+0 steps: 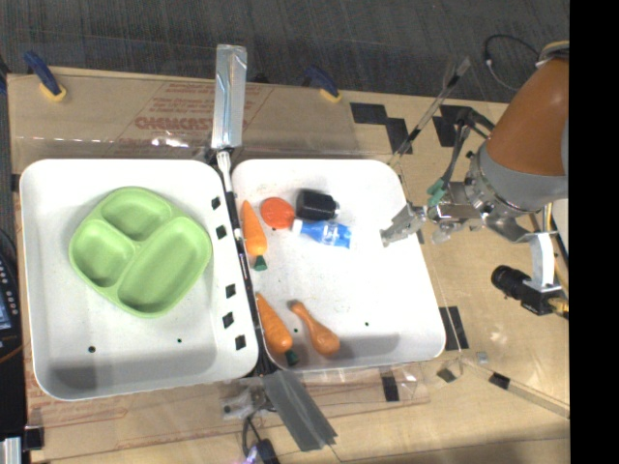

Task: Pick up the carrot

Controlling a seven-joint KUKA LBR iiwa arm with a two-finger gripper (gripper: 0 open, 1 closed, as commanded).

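Tapered orange carrot (252, 231) lies against right white bin (387, 288) wall; metal jaws (398, 227) at rim, state unclear.

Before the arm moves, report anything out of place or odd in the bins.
Nothing spilled or damaged. One oddity: two carrots lie in the right bin, one against the divider, another near the front beside a drumstick-shaped toy. The green tray sits flat.

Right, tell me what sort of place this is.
Probably a robot lab's test bench, not a kitchen: two shallow white bins sit taped to a board, toy food such as a carrot lies in one, and a grey and orange arm reaches in beside loose cables.
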